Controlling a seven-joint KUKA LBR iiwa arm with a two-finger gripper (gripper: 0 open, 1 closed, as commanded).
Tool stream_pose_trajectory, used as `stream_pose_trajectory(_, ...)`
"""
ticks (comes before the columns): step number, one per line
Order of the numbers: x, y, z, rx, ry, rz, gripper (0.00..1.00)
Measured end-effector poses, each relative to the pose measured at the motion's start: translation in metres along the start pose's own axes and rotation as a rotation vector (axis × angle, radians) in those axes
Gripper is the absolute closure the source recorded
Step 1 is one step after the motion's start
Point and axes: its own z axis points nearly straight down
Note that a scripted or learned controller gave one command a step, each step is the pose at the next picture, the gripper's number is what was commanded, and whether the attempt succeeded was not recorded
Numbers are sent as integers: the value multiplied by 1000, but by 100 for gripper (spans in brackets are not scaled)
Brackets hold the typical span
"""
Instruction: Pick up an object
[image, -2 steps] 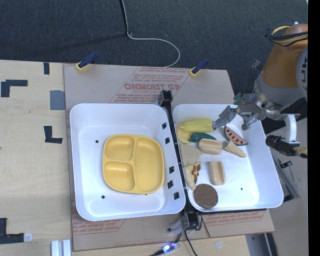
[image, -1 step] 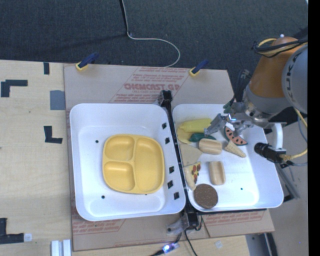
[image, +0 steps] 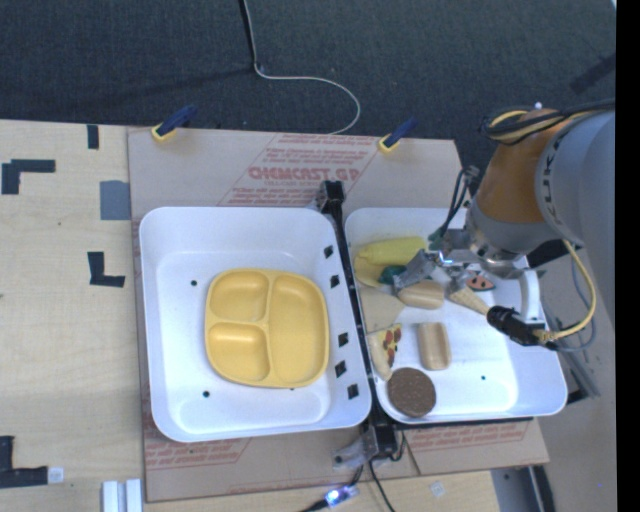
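Note:
The right bin (image: 520, 385) holds several toy foods. A yellow banana (image: 385, 250) lies at its upper left, with a small green piece (image: 391, 273) just below it. A tan oval piece (image: 421, 295) sits under the gripper's tip. My gripper (image: 420, 270) reaches in from the right, low over the banana's right end and the tan oval piece. A tan block (image: 433, 345), a small wedge with red spots (image: 387, 345) and a round brown cookie (image: 411, 391) lie farther forward. Another wedge (image: 470, 297) is partly hidden under the wrist.
The left bin (image: 165, 300) holds a yellow divided plate (image: 267, 327). A black divider with clips (image: 345, 300) runs between the bins. The grey arm with its orange band (image: 515, 185) and a yellow cable (image: 560, 330) hang over the right bin's right side.

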Motion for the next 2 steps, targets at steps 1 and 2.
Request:
stream_pose_trajectory(1, 0, 2, 47, -10, -2, 2, 0)
stream_pose_trajectory(2, 1, 4, 34, -15, 0, 0, 100)
